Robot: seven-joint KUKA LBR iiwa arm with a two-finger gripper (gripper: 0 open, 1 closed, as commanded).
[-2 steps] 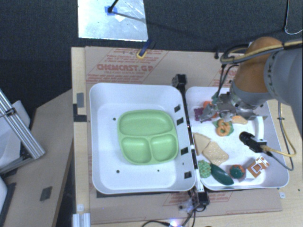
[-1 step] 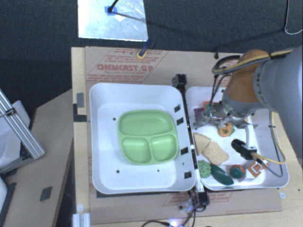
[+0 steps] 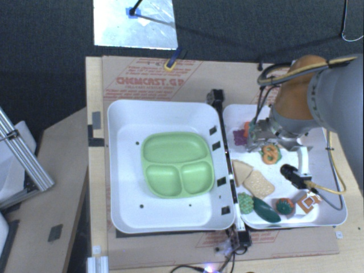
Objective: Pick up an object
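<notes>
Reach step: hand (image 3: 259, 134) low over the far-left part of the right bin (image 3: 335, 209), nothing visibly held.
Can't tell the hand's state, arm blocks it. Nearest candidates: purple piece (image 3: 240, 137) at the bin's left wall, pretzel-like toy (image 3: 271, 153) just beside the hand. Crackers (image 3: 253, 178) mid-left; green items (image 3: 259, 206) near the front-left corner. Left bin (image 3: 122, 169) carries a green divided tray (image 3: 176, 164). Next, my guess: settle on one target, centre over it, drop, pinch, lift.
</notes>
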